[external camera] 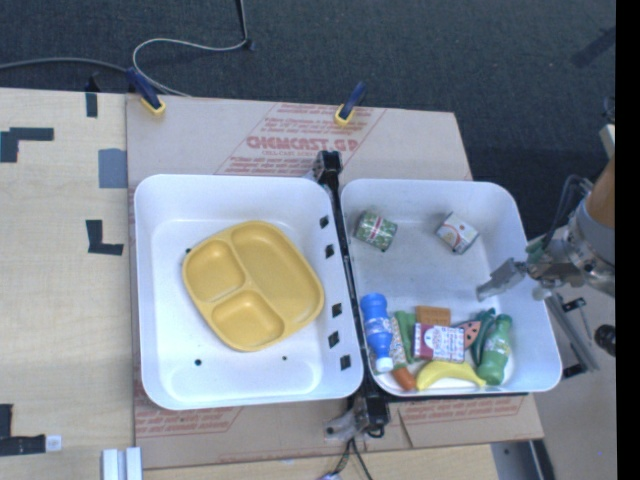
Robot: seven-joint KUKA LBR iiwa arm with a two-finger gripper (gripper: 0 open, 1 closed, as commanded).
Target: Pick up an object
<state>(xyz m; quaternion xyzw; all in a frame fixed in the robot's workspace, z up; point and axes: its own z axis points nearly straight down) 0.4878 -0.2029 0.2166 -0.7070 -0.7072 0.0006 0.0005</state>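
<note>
The right bin [500, 200] holds a green can [375, 230] on its side at the back left and a small white and red can [457, 233] at the back right. Along its front lie a blue bottle [376, 328], a red box [444, 343], a banana [448, 374], an orange carrot-like piece [404, 377] and green items [494, 346]. My gripper [508, 272] hangs over the bin's right side, above and right of the front pile, with nothing visibly held.
The left bin [160, 208] carries a yellow divided plate [253, 284]. A black hinge strip [340, 268] runs between the bins. Cardboard [290, 138] lies under both bins, with yellow clamps at its back edge.
</note>
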